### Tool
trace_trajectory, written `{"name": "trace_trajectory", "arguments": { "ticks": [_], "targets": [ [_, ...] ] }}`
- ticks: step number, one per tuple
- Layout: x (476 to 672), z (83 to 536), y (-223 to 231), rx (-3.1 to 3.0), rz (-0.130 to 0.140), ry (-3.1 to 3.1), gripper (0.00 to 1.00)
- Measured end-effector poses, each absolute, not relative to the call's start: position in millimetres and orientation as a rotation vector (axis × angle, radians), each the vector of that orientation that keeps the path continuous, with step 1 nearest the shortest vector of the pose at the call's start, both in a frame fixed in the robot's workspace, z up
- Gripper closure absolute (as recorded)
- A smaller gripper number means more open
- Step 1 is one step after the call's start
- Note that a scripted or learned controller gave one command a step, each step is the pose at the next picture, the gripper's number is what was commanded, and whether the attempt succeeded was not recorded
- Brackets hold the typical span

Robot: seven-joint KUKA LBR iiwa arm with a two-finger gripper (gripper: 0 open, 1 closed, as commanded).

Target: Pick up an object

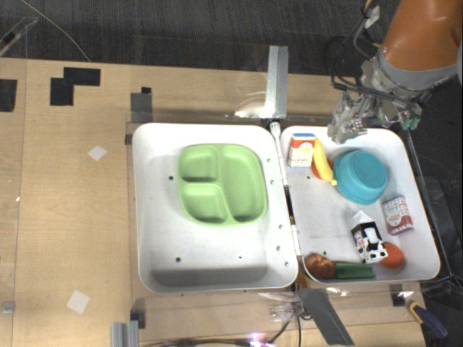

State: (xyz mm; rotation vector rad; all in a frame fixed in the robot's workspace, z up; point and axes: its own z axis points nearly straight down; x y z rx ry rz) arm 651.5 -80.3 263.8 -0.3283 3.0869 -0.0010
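Arm poised above the right bin's far edge — nothing between its fingers.

Along the right bin (419,194)'s near edge lie an apple (319,265), green stick (354,271) and orange ball (392,256); farther back, a blue bowl (361,176) beside a banana (323,162). The gripper (349,125) hovers at the far edge — fingers slightly spread. The left bin (155,215) holds a green tray (221,183).

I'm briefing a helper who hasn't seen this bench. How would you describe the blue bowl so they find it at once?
Look at the right white bin, the one crowded with small items. In its upper half, just below the gripper, sits the blue bowl, with a yellow banana along its left side. It is the only round, turquoise, open container there; its neighbours are small cartons, a can and toy food.
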Motion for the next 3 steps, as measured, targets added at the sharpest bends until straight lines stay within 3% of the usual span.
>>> {"name": "trace_trajectory", "arguments": {
  "ticks": [3],
  "targets": [
    [659.2,305.2,-76.9,-0.323,0.0,3.049,1.0]
  ]
}}
